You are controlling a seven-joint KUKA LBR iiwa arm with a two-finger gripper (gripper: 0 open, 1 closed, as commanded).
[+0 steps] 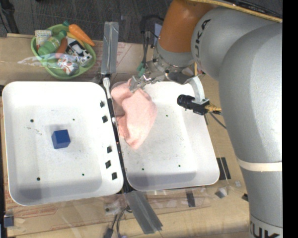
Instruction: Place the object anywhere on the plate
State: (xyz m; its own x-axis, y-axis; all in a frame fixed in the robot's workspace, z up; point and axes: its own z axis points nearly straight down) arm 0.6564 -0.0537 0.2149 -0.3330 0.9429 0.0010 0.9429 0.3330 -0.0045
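Note:
A small blue cube (61, 138) sits on the floor of the left bin (20, 182), left of centre. A pink, soft-looking cloth (136, 115) hangs over the left side of the right bin (188, 172), draping down from its top edge and casting a shadow toward the divider. My gripper (140, 81) is at the cloth's upper edge, near the back left corner of the right bin, and its fingers pinch that edge. The cube is far to the left of the gripper, in the other bin.
A green bowl (54, 71) of toy food, including a carrot (80, 32), stands behind the left bin. A grey bar (110, 43) rises at the divider between the bins. My arm's bulk covers the right side of the bench.

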